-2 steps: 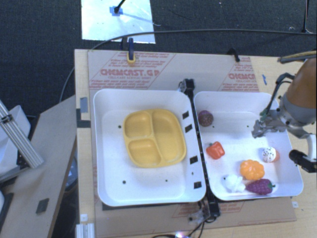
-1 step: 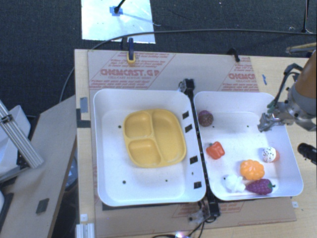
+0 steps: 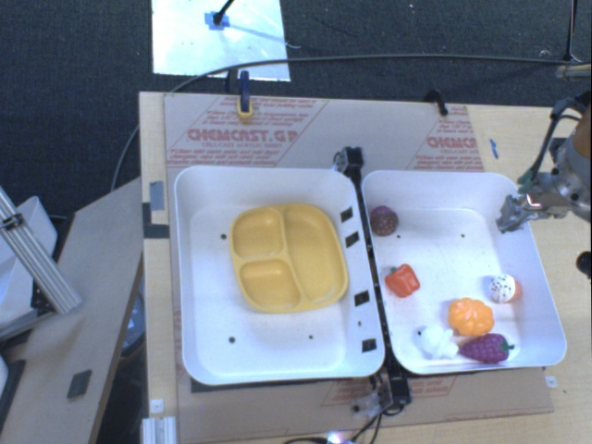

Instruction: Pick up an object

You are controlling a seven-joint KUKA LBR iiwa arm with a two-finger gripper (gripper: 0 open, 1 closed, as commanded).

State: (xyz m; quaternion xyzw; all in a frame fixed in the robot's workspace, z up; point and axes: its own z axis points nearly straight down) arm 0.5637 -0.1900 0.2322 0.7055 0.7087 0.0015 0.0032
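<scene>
Looking down, we see the metal gripper [image 3: 514,213] at the right bin's [image 3: 435,202] far right rim, finger spacing unclear; a ribbed orange pumpkin [image 3: 471,316] sits near a glossy red pepper [image 3: 402,281].

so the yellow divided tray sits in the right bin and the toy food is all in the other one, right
Not quite: the camera view shows the yellow divided tray in the left bin. The toy food, such as the red pepper and orange pumpkin, is all in the other one, the right bin.
</scene>
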